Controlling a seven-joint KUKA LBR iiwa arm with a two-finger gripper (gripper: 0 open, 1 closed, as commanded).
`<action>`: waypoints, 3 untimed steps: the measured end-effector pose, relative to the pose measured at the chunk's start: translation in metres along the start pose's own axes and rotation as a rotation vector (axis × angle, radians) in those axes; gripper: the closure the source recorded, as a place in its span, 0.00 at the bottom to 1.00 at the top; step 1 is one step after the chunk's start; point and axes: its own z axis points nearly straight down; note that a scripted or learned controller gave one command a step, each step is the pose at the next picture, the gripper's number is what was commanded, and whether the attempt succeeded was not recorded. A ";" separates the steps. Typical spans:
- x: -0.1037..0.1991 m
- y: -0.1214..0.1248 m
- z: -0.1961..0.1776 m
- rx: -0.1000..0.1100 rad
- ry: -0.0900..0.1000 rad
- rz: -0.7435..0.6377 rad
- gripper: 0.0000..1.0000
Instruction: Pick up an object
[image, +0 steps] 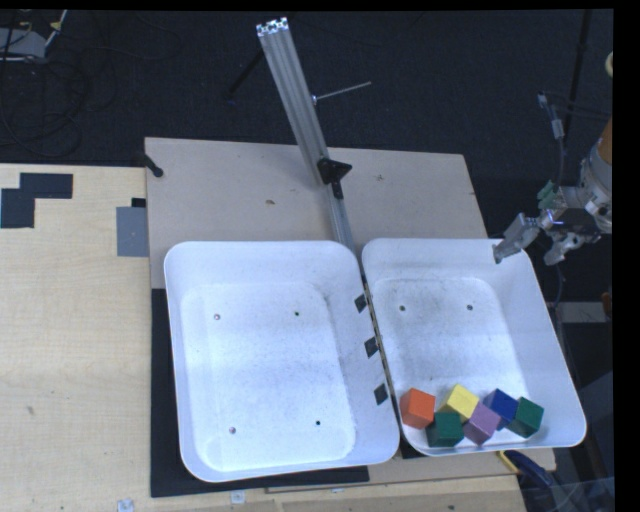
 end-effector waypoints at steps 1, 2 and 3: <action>0.000 0.000 -0.010 0.000 0.000 -0.005 1.00; 0.061 0.061 0.127 0.004 0.002 0.000 1.00; 0.154 0.018 0.098 0.000 0.004 -0.002 1.00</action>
